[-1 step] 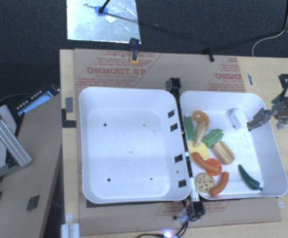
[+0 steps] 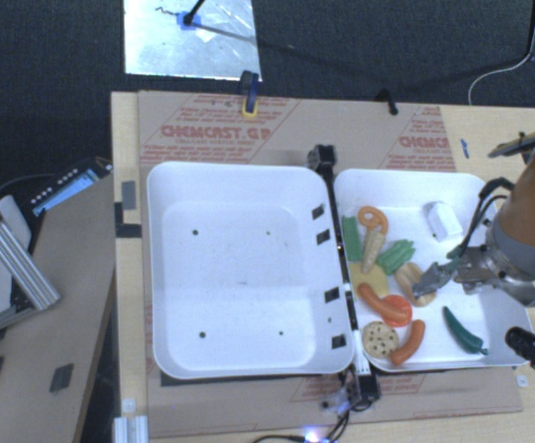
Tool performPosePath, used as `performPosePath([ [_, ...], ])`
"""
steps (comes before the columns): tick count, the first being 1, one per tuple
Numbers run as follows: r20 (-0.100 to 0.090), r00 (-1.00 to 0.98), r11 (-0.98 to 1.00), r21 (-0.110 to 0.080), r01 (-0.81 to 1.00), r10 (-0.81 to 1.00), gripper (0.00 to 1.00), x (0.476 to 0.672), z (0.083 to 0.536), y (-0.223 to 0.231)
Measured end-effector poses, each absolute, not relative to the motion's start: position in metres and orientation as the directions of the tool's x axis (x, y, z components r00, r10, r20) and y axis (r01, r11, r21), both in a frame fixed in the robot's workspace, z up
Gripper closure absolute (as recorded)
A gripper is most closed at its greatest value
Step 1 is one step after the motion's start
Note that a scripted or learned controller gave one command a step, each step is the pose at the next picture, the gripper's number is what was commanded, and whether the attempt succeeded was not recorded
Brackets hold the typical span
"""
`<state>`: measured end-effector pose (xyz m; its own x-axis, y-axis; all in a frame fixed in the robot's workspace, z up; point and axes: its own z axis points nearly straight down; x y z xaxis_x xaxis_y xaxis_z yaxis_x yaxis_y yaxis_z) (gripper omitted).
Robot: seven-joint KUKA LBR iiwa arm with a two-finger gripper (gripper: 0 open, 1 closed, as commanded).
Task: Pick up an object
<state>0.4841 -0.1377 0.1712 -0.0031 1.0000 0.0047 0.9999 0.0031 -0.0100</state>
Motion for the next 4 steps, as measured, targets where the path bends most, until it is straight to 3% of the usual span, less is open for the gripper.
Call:
performPosePath([
  [1,0.002,-0.009,0.009,0.002,1.000,1.000,0.00,0.550,0.080,-0.094],
  [2,0.004,-0.013,0.013,0.011,1.000,1.000,0.00,0.552,0.191,-0.012],
  [3,0.001,-0.006,0.006,0.004,1.000,1.000,1.00,0.550,0.196,-0.018],
  [4,0.003,-0.011,0.011,0.016,1.000,1.000,1.00,0.561,0.324,0.030],
])
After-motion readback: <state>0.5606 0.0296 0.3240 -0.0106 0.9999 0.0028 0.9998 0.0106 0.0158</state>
